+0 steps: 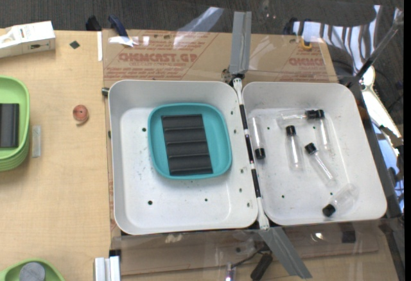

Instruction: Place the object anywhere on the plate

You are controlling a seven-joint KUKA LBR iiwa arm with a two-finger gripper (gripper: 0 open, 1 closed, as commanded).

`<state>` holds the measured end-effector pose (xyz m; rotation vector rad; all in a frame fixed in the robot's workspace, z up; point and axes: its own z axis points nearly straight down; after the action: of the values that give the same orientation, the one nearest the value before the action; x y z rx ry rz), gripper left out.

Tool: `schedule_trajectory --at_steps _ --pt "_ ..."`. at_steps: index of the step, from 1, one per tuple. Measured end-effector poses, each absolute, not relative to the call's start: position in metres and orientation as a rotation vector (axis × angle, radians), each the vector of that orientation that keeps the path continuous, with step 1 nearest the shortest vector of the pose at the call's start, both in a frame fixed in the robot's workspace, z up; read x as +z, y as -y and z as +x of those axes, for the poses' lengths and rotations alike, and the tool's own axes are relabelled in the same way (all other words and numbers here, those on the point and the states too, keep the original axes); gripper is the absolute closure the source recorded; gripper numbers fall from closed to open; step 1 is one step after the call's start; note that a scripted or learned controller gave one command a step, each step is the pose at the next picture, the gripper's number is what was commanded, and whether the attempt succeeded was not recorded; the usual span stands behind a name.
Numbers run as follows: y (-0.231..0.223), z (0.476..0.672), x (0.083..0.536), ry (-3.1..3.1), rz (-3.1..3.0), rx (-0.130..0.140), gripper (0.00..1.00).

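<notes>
Hand state: I cannot tell how far open it is or whether it has hold of anything. Clear black-capped vials (293, 145) lie scattered in the right bin (282, 190), mid-right of the frame, well apart from the teal plate (157, 145) in the left bin (128, 164). Being smooth and round, a vial would likely roll or slip from a pinch, or roll off the plate's dark ribbed block (186, 143).

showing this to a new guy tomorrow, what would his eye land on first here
Most likely the teal plate in the left bin, with a dark ribbed block lying on it. After that, the clear black-capped tubes scattered across the right bin.
</notes>
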<state>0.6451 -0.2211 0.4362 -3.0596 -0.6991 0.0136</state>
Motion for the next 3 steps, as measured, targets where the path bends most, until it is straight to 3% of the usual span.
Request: schedule_trajectory --at_steps 3 --pt "0.2224 0.6547 0.4365 0.322 -3.123 0.012 0.00"
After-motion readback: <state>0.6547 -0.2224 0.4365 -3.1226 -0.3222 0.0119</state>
